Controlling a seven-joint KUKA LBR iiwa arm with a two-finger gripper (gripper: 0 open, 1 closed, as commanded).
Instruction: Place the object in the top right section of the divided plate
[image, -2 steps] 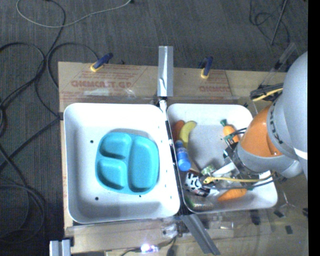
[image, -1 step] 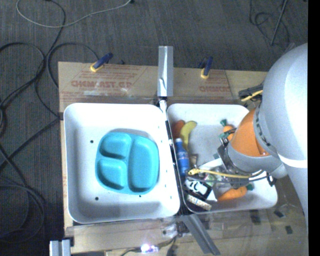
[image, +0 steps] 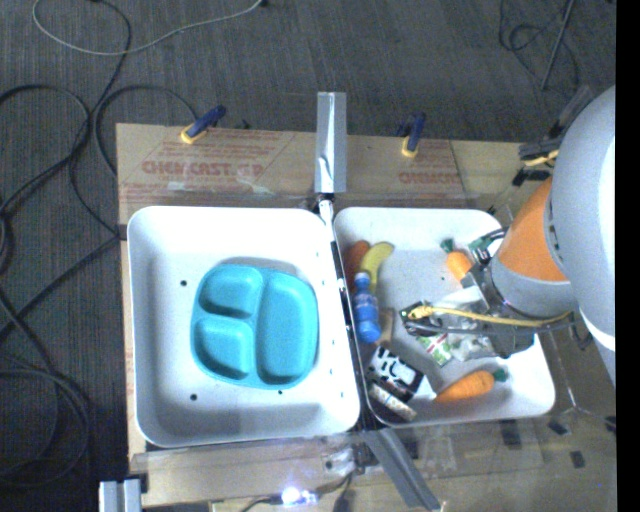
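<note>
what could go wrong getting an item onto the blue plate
The right bin is crowded: the carrot, a packet and a black-and-white item lie close together, so a grasp might catch the wrong one or slip. The divided plate sits in the left bin, so a weak grip could drop the item crossing between bins.

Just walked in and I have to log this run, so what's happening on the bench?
The KUKA arm reaches in from the right and hangs low over the right bin, among a banana, a blue bottle, a carrot and other clutter. Whether it holds anything can't be seen. The blue divided plate sits in the left bin, with nothing on it yet.
</note>
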